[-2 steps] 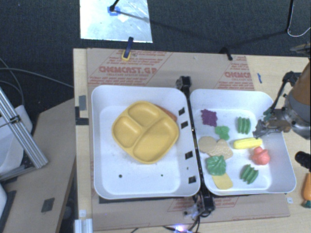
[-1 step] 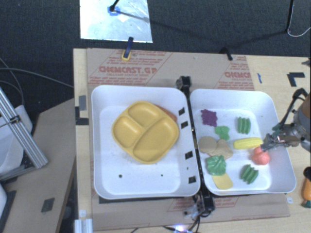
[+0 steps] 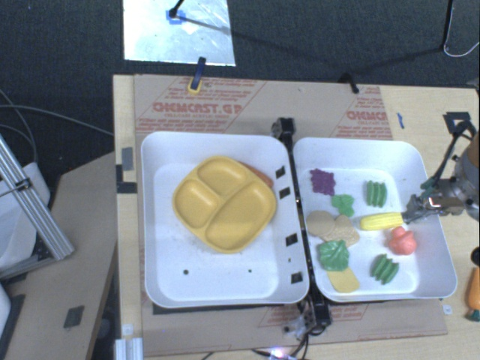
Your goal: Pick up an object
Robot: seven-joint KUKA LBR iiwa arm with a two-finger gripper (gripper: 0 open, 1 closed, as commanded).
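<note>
The right bin (image 3: 444,265) holds several toy foods. Among them are a purple grape bunch (image 3: 322,180), a yellow corn cob (image 3: 380,220), a red fruit (image 3: 402,241), a beige piece (image 3: 332,228), a green leafy piece (image 3: 334,254), a yellow slice (image 3: 343,280) and green pods (image 3: 376,193). My gripper (image 3: 415,210) reaches in from the right over the bin's right side. It sits just beside the corn cob's right end and above the red fruit. Nothing is visibly held.
A yellow divided plate (image 3: 225,202) lies in the left bin (image 3: 152,231). Black clips (image 3: 296,238) line the seam between the bins. Both bins rest on cardboard (image 3: 247,107). A metal frame (image 3: 30,201) stands at the left and a foil sheet (image 3: 178,21) lies beyond the bench.
</note>
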